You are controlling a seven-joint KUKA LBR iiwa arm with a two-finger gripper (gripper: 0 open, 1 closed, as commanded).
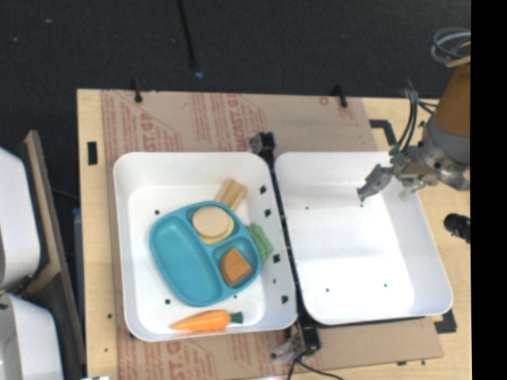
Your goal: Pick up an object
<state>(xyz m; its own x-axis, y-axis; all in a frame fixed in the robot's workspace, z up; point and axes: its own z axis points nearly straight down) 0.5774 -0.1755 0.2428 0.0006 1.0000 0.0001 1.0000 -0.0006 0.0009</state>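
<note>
2 shallow white bins sit side by side on the counter (103, 212), and all the candidate objects are in the left bin (131, 188). A blue divided tray (186, 264) lies at its centre, holding a round tan disc (213, 222) at about 1 o'clock and a brown square piece (236, 266) at about 4 o'clock. A tan wooden block (230, 192) lies just off the tray at 1 o'clock, a green piece (262, 242) touches it at 3 o'clock, and an orange carrot (204, 321) lies at 6 o'clock near the bin's front wall.

The tool (371, 187) hangs over the right bin (412, 291), toward that bin's 1 o'clock corner — well apart from every object. Nothing sits between its fingers; whether they are spread or pressed together I cannot tell at this size.

Judging from this, the pick has not begun — no object is lifted or touched. What is left is nearly everything: cross toward 9 o'clock into the left bin, choose a target, descend, close and lift. The carrot or wooden block, lying free of the tray, look the easier choices.
</note>
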